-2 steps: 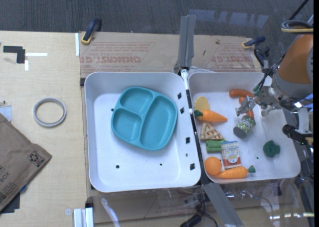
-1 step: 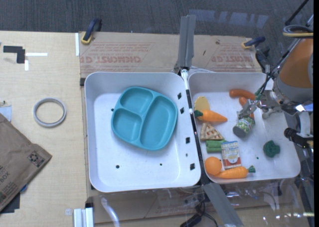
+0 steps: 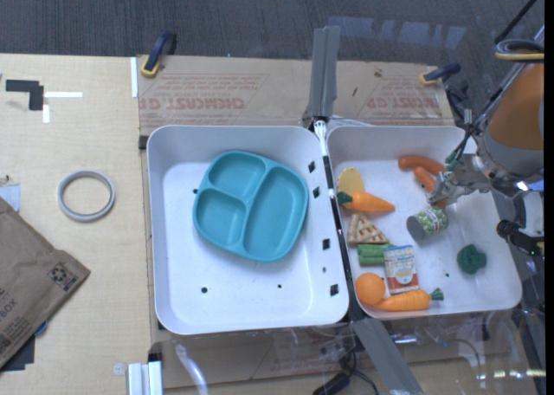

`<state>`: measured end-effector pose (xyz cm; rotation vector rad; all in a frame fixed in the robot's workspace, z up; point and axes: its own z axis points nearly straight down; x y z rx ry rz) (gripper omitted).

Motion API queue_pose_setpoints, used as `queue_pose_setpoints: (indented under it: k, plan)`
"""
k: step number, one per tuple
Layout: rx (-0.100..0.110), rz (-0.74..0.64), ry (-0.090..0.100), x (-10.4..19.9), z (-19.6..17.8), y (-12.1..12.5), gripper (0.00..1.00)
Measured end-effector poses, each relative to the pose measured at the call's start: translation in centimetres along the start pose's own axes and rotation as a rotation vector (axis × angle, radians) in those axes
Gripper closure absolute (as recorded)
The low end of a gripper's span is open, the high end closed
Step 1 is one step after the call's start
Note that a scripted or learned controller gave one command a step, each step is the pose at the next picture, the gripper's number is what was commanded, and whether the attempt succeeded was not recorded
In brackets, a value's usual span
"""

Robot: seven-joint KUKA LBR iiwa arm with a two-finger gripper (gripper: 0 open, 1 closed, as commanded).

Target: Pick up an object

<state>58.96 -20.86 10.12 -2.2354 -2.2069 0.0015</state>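
Gripper (image 3: 443, 190): low in the right bin (image 3: 498, 298), toward its 3 o'clock side; finger state cannot be told.
Small grey-green can (image 3: 428, 223): lying tilted just at the gripper's 7 o'clock, not seen between the fingers.
Orange sausage-shaped pieces (image 3: 420, 166): at 10 o'clock, near.
Dark green broccoli toy (image 3: 471, 258): at 5 o'clock.
Carrot (image 3: 368, 203), yellow piece (image 3: 351, 181), waffle-pattern wedge (image 3: 365, 230), small carton (image 3: 400, 268), second carrot (image 3: 402, 301): toward 8–9 o'clock.
Left bin (image 3: 169, 237): holds a teal divided plate (image 3: 251, 205).
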Motion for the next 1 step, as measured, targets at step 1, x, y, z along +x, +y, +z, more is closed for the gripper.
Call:
queue_pose_setpoints:
  k: [1]
  plan:
    - [0.0, 0.08, -0.001, 4.69, -12.55, 0.06, 1.0]
